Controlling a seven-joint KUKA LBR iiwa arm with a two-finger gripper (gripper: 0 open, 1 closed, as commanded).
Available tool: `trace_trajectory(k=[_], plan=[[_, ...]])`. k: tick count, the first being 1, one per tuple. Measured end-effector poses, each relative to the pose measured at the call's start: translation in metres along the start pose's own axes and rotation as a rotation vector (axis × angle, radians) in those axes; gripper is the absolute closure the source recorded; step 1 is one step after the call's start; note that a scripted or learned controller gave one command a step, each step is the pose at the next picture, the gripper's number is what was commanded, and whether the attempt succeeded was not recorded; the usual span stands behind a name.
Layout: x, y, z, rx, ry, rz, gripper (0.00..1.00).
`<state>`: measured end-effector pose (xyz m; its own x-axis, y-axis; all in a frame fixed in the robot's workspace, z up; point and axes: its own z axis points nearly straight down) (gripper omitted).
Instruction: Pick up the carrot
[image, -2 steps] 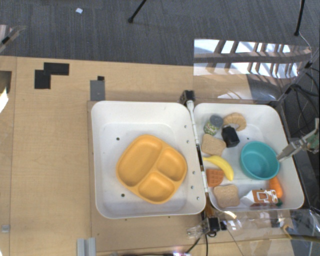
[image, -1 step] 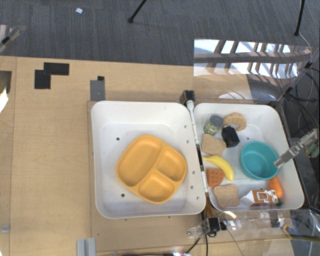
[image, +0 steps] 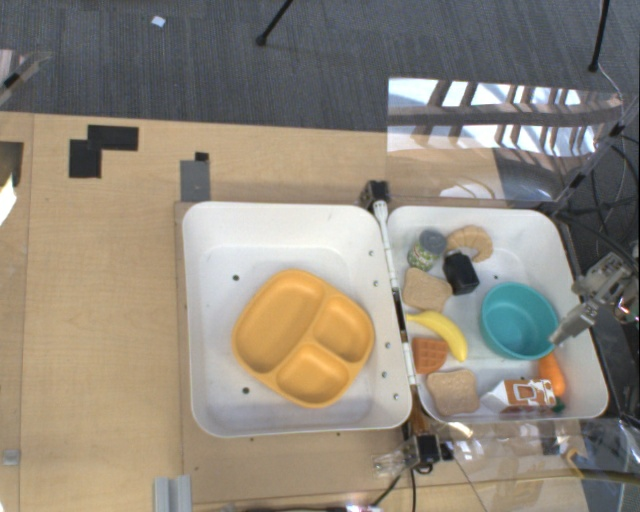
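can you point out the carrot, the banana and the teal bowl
carrot (image: 551, 377): camera view, on its orange body, near the right bin's front right corner.
banana (image: 444, 332): camera view, on the middle of its yellow curve.
teal bowl (image: 517, 320): camera view, on its inner floor.

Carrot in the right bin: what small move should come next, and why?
Probably shift the tool toward the near right corner of the right bin, to stand over the carrot. The tool sits at the teal bowl rim, and the carrot lies just nearer, beside a small carton, not between its fingers.
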<state>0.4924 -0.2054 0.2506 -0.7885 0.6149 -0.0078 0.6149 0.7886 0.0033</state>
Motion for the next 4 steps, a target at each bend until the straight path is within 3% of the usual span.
trace_trajectory(k=[1, 2, 3, 4], plan=[[-0.014, 0.012, 0.026, -0.001, 0.0, -0.225, 0.0], [0.001, -0.002, 0.017, -0.001, -0.003, -0.36, 0.0], [0.001, -0.001, 0.012, -0.001, -0.01, -0.587, 0.0], [0.001, -0.001, 0.007, 0.0, -0.01, -1.045, 0.0]])
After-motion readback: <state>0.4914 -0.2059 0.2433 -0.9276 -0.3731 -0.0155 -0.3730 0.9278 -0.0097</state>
